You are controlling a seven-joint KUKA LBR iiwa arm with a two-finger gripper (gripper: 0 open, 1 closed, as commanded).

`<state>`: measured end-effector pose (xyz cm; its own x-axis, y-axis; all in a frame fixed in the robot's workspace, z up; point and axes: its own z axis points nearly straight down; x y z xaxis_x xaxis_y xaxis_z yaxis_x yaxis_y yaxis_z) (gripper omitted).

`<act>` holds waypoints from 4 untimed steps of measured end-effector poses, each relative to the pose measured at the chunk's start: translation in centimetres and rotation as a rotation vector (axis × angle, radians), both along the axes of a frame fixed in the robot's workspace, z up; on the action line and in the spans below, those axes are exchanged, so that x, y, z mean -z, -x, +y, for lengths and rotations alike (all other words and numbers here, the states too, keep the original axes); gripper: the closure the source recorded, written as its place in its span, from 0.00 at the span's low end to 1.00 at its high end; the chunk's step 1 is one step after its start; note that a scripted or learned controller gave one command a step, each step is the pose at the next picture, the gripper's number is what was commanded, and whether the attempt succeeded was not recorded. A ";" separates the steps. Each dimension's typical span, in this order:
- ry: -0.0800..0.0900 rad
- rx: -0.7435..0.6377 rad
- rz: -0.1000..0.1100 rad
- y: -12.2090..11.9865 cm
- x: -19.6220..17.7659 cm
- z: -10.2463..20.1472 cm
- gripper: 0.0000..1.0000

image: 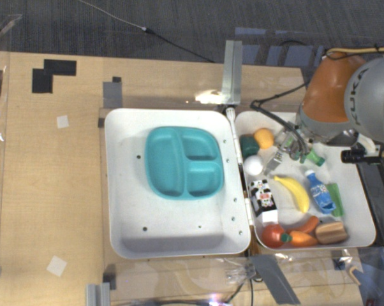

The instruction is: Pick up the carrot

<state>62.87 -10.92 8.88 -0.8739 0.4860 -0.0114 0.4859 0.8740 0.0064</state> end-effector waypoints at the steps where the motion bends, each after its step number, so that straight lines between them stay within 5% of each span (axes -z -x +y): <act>1: 0.003 -0.184 0.004 9.2 -4.5 -0.5 0.00; 2: 0.003 -0.180 0.007 14.0 -0.4 0.8 0.00; 3: 0.002 0.023 -0.004 8.2 -12.7 -1.3 0.00; 4: 0.000 0.182 -0.020 4.1 -3.5 2.0 0.00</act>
<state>58.80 -8.95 12.34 -0.7708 0.6365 -0.0277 0.6362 0.7713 0.0176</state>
